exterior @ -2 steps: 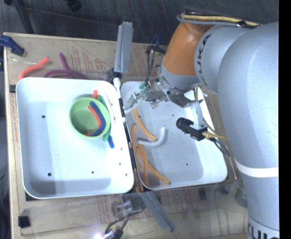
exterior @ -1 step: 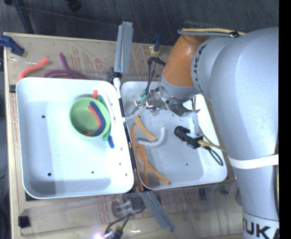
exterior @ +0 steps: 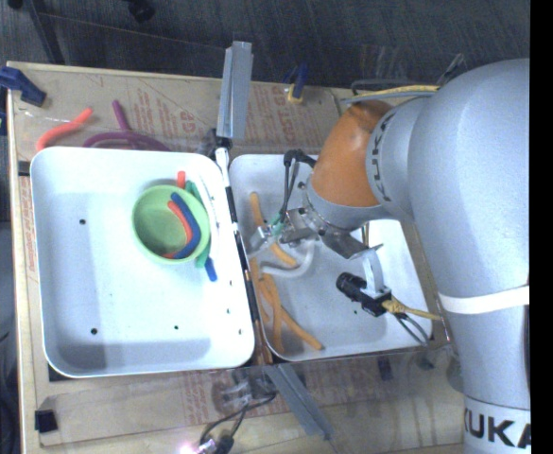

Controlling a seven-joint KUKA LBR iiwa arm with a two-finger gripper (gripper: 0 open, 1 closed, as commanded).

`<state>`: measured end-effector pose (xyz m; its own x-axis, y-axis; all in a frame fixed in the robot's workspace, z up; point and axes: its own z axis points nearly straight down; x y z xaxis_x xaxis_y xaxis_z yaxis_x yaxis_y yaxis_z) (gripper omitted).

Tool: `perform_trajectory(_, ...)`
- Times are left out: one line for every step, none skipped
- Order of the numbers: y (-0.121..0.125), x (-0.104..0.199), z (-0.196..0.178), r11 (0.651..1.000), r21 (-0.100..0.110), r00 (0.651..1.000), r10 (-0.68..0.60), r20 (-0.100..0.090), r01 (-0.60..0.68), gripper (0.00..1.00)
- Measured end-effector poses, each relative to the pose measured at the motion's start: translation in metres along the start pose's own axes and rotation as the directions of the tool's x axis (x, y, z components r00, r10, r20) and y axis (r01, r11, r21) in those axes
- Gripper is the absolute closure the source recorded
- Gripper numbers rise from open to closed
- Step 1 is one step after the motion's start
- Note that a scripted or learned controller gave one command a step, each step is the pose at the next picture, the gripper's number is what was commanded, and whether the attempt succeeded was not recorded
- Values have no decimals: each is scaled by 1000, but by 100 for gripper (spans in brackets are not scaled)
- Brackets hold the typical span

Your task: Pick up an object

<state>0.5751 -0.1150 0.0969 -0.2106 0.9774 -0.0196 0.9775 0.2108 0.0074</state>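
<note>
Gripper (exterior: 288, 239) low in the right bin (exterior: 347, 329) among orange sticks (exterior: 274, 305), grip impossible to tell; to its left, a green bowl (exterior: 151, 225) holds red and blue strips (exterior: 194, 218)

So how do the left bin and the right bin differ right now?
The left bin holds a green bowl with red and blue curved pieces in it; the right bin holds loose orange curved strips on its floor. The arm's hand hangs over the right bin, not the left bin. Both are shallow, white and sit side by side.
</note>
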Motion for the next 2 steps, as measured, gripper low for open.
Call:
perform_trajectory(1,7,-10,1000,7,1000,-10,-15,10,100)
perform_trajectory(85,24,-96,1000,7,1000,-1,-20,2,100)
